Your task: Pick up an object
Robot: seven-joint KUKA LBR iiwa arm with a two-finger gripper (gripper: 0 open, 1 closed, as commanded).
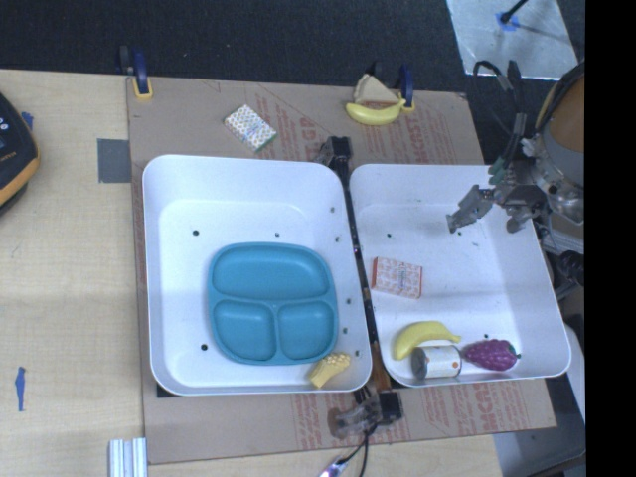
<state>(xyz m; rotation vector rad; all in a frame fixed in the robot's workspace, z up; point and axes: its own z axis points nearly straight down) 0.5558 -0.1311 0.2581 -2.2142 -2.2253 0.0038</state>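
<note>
Banana (424,337), can (436,362), purple grapes (491,355) clustered at right bin's near edge; patterned packet (397,277) near them.

Both bins (248,182) look like smooth, glossy white plastic. The blue tray (272,301) is matt plastic; the bench (65,286) is pale wood under brown cardboard (298,127).

The arm (561,117) is running out of view at the right, with just its wrist and a sliver of orange band showing. The gripper (489,212) is hanging over the right bin (517,296), and its 2 fingers are looking too small and dark to judge their spacing. The black and yellow device (12,157) is being cropped by the left edge. The small can (435,362) is covering the banana's (422,336) lower end. The print on the flat packet (397,277) is staying unreadable. The clutter (358,420) below the bins is blurring together.
</note>
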